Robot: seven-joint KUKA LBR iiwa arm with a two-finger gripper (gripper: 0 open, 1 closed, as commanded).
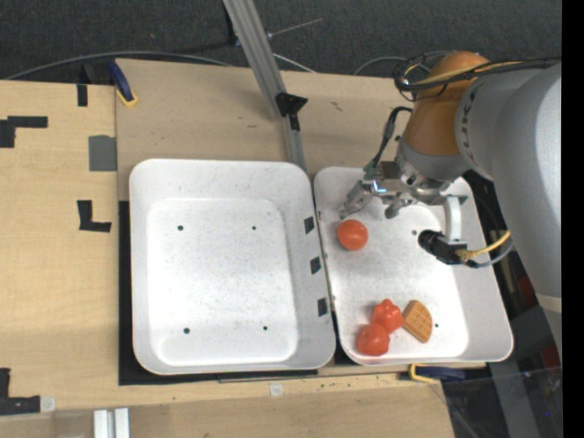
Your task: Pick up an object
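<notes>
Your claw (374, 201) hangs over the far end of the right bin (484, 331), its two metal fingers (354, 205) spread apart with nothing between them. The near fingertip points down toward a round orange-red ball (352, 234) that lies on the bin floor just beside it, apart from the metal as far as you can judge. Above the claw you see the orange band (436, 126) and the smooth grey arm (516, 144) entering from the tabletop's right edge, with a black cable fitting (438, 245) hanging over the bin's middle.

At the near end of the same bin sit three more pieces, close together: a lumpy red piece (387, 315), a rounder red piece (371, 339) touching it on the near side, and a flat tan waffle-textured piece (417, 320) just to their right.

The left bin (146, 245) is a shallow white tray with rounded corners and a finely speckled floor (224, 276) marked by four small dark dots. Both bins stand side by side, joined by small dark clips (315, 265) along their shared edge.

The tabletop (55, 272) is pale wood-coloured board with black tape marks toward its left edge. A grey metal bar (260, 48) slants in from the far edge toward the bins.
</notes>
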